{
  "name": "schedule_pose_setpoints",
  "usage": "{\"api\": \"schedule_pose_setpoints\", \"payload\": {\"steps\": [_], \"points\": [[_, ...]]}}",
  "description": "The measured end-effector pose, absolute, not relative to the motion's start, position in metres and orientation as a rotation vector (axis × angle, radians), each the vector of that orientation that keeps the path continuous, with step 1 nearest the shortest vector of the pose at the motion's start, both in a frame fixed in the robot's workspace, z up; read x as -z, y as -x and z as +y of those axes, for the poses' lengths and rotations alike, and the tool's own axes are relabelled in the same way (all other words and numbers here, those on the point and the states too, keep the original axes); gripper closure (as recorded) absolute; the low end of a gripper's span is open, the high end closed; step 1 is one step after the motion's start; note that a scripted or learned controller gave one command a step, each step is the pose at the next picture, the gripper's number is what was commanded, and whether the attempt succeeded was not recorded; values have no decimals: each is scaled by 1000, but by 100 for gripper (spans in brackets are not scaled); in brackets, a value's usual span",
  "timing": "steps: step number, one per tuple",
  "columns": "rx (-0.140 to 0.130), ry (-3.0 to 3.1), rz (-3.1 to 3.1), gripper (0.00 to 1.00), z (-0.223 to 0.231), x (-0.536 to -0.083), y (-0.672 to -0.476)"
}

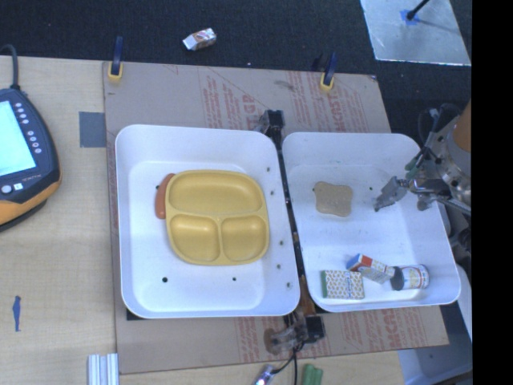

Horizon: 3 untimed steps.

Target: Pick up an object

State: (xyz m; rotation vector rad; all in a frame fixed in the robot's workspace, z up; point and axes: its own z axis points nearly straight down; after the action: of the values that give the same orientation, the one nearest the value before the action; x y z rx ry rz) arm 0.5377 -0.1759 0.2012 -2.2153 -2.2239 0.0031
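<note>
**A:** What is the gripper [390, 196] doing at the right of the frame?

**B:** It is hanging over the right-hand shallow white bin [321, 147], near that bin's right wall. It is carrying nothing; whether it is clenched or released, I cannot tell, since the tool is reading as a small grey cluster.

**A:** And what is lying within reach?

**B:** The flat tan cookie-shaped piece [333, 199] is resting in the upper middle of that bin, apart from the gripper and to its left. Along the lower edge the red, white and blue tube [389, 273] is lying on its side, and just beside it, to the left, the small green patterned packet [343, 285] is sitting flat.

**A:** Why is the left side mattering so little?

**B:** The yellow plastic divided plate [216, 215] is taking up the middle of the left-hand white bin [136, 239], with a slim orange-brown item [161, 196] peeking out at its left edge, well away from the arm. My guess is that the tan piece is the likeliest target, lying alone with open space around it.
</note>
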Motion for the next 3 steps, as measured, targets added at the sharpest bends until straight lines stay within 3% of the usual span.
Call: {"api": "schedule_pose_setpoints", "payload": {"steps": [1, 2, 3], "points": [[-6, 2212, -2226, 0, -119, -91, -524], [-2, 2219, -2223, 0, -212, -92, -597], [-4, 2212, -2226, 0, -127, -91, -572]]}}
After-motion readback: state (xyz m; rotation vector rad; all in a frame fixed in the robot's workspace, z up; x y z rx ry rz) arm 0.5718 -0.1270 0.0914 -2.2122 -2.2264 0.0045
